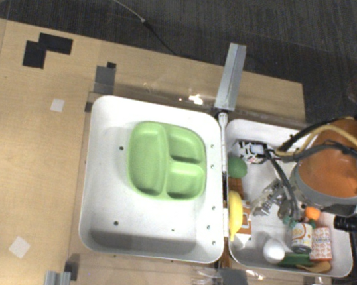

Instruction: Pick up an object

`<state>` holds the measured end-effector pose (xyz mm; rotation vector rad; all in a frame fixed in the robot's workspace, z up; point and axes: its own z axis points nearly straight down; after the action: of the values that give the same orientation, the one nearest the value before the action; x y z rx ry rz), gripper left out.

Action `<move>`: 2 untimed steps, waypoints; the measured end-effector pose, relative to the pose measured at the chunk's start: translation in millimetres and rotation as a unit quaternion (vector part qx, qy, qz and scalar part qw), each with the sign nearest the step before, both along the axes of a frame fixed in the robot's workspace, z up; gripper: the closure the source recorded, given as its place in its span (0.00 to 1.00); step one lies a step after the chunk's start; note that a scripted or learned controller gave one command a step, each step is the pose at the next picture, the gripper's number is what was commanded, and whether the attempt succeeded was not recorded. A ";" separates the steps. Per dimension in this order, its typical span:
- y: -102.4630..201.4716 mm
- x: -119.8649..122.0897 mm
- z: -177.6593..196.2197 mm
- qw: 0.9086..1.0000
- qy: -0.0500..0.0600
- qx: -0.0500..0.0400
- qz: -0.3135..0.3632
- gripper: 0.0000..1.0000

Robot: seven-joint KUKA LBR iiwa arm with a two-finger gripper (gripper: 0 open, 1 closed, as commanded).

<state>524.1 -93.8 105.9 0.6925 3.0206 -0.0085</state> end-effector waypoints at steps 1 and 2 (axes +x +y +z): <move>-1.2 -0.1 0.0 1.000 0.000 -0.001 0.000 0.00; -17.1 -29.7 -13.9 1.000 0.007 0.006 0.001 0.00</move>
<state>494.4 -110.9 92.0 0.6939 3.0374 0.0044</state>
